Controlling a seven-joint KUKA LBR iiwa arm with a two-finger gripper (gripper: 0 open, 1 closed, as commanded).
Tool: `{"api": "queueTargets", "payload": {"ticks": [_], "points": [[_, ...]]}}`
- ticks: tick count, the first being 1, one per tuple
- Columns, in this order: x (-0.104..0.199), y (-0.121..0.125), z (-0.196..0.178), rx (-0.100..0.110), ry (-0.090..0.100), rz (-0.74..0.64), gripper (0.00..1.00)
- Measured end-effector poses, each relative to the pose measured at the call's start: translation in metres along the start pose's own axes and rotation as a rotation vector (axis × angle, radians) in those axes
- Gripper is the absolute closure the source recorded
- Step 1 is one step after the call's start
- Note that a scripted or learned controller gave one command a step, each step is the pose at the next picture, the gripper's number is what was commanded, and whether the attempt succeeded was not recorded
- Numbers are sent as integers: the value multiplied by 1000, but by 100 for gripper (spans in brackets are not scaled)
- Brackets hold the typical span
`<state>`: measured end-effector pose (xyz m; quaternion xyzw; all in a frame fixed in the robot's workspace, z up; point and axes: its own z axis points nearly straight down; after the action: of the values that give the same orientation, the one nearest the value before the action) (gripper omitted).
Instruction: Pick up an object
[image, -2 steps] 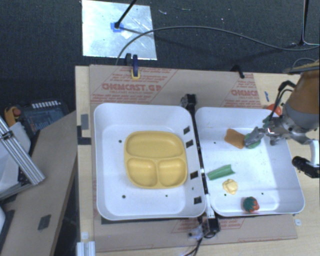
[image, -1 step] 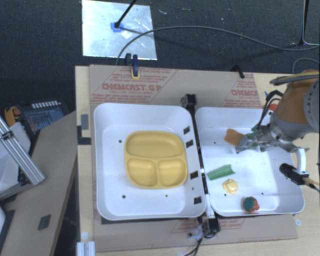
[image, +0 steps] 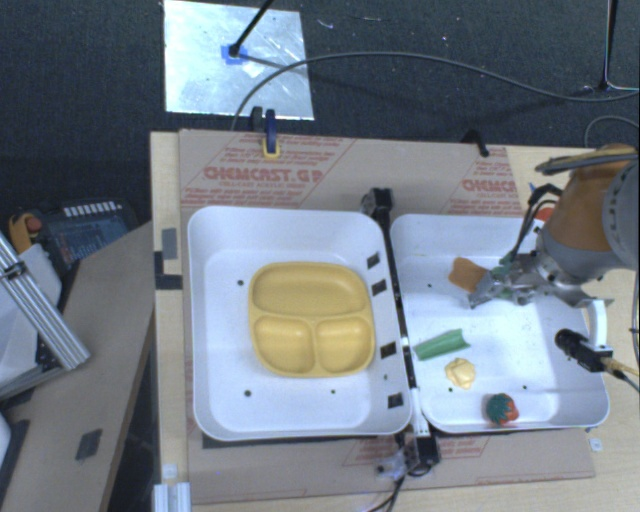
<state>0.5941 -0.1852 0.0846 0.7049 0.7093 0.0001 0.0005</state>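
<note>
Pincer (image: 483, 293): grip state indiscernible, low beside flat brown piece (image: 464, 271); nothing lifted. Green strip (image: 438, 345) below it, untouched.

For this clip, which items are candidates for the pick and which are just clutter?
In play: gripper; orange-brown piece beside it; green strip; pale yellow lump; red-and-green ball, all in the right bin.

Lying about: yellow divided tray in the left bin; foil sheet.

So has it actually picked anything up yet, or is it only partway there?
Only partway. The gripper is down in the right bin, right at the orange-brown piece. Nothing looks lifted. The green strip, yellow lump and red-green ball lie untouched. Gripping and raising one remains.
</note>
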Motion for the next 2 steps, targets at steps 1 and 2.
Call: {"api": "queueTargets", "payload": {"ticks": [1,2], "points": [[0,1,-12,-4,-1,-1,100],[4,-1,-57,-5,-1,1,100]]}}
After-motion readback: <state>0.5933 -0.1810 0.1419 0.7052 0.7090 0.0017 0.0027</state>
